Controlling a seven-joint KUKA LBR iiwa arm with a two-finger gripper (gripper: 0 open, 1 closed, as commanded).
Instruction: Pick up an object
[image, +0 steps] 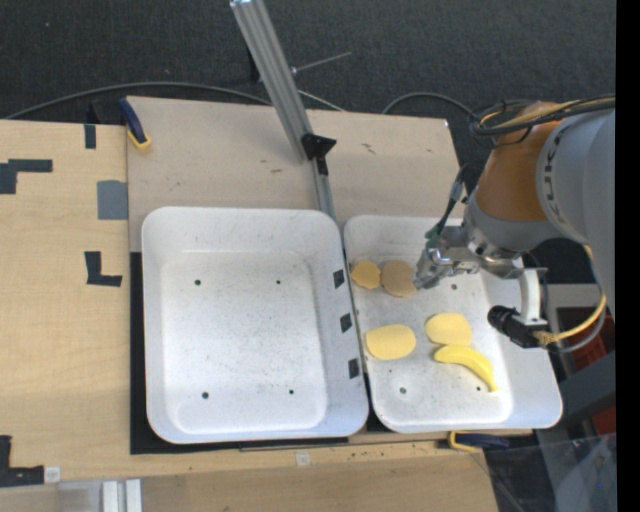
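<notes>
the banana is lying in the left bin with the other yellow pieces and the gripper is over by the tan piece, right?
Not quite: the banana lies in the right bin, not the left one. The camera view shows it near that bin's front right, beside the other yellow pieces. The rest holds: the gripper is over by the tan piece.

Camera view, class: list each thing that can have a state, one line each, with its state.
Left white bin: upright, holding no items.
Right white bin: holds five yellow and tan pieces.
Yellow banana: lying flat, untouched.
Tan round piece: lying flat, beside the gripper.
Gripper: low over the right bin.
</notes>
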